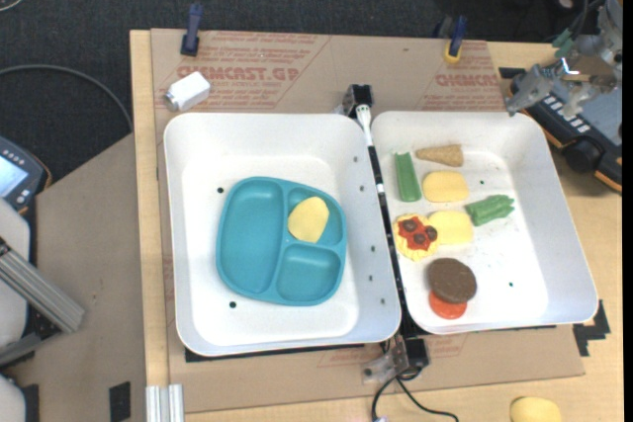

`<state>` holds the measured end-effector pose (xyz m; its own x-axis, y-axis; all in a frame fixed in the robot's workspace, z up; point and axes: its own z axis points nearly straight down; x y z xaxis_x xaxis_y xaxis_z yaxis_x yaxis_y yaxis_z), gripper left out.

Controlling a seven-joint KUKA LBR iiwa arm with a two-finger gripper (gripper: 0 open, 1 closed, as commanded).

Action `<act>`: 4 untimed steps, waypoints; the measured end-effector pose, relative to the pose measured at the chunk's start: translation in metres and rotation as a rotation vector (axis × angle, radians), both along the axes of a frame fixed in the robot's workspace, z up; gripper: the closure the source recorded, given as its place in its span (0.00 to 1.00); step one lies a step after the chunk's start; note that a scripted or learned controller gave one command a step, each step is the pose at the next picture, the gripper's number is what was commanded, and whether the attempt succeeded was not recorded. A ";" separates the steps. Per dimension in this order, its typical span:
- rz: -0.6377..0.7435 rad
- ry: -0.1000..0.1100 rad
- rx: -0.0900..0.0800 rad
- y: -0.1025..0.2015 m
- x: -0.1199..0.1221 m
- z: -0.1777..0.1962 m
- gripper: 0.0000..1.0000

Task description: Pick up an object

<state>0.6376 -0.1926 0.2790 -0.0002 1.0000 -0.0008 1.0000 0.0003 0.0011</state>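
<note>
While the arm sits back at the far right of the bench, you see the pincer [526, 94] hanging over the far right corner of the right bin [560, 175], aimed left across the view. You cannot tell whether it is spread or pressed together, and nothing shows in its grasp.

Nearest the pincer, down and to its left, lies the tan wedge [440, 154], long axis across the bin, narrow tip pointing away from the pincer. Just below that wedge rests the yellow block [444, 186]. The green leafy piece [491, 209] lies almost straight below the pincer, long axis across the bin with a slight tilt. Farther left, the green stick [406, 176] runs lengthwise along the bin's inner wall. Lower still are the yellow slice with red spots [435, 232] and the brown disc [452, 280], which overlaps a red piece [447, 308].

Well away to the pincer's left, the left bin [188, 212] holds a blue divided plate [259, 242] with a yellow oval [309, 218] in one compartment.
</note>
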 end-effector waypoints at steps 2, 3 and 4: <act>0.004 0.005 0.006 0.144 -0.141 -0.090 0.00; -0.001 0.006 0.003 0.149 -0.160 -0.094 0.00; 0.005 0.003 0.004 0.197 -0.159 -0.094 0.00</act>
<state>0.4791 0.0048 0.1845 -0.0052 1.0000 0.0032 1.0000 0.0052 -0.0023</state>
